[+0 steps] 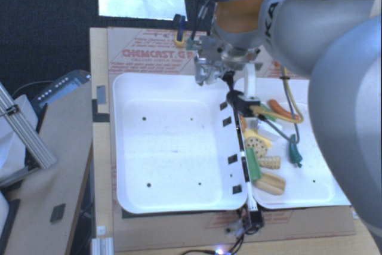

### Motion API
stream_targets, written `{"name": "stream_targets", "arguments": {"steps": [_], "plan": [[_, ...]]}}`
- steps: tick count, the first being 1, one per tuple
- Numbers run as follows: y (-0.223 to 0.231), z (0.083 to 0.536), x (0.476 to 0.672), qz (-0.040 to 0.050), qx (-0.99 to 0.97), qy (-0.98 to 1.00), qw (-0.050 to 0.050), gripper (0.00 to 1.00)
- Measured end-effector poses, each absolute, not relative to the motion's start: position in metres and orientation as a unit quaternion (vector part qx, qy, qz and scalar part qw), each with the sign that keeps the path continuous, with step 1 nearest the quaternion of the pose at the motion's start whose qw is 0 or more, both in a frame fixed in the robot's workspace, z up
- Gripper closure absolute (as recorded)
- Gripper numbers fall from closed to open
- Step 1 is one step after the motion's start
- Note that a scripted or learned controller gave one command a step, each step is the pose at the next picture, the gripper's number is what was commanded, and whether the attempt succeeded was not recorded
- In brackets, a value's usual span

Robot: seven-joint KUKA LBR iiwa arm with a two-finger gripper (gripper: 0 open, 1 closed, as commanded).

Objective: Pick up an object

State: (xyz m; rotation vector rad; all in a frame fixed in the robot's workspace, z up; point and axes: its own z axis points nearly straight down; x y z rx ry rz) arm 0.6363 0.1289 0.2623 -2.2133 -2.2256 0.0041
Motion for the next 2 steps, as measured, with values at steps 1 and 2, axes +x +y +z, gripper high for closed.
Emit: {"name": "stream_targets", "arguments": {"steps": [1, 2], "plan": [[0.124, 0.22, 0.636, 0.0007, -0.707, -0.707, 0.0, 1.0], [0.139, 0.237, 0.622, -0.001, -0.705, -0.709, 0.0, 1.0]]}}
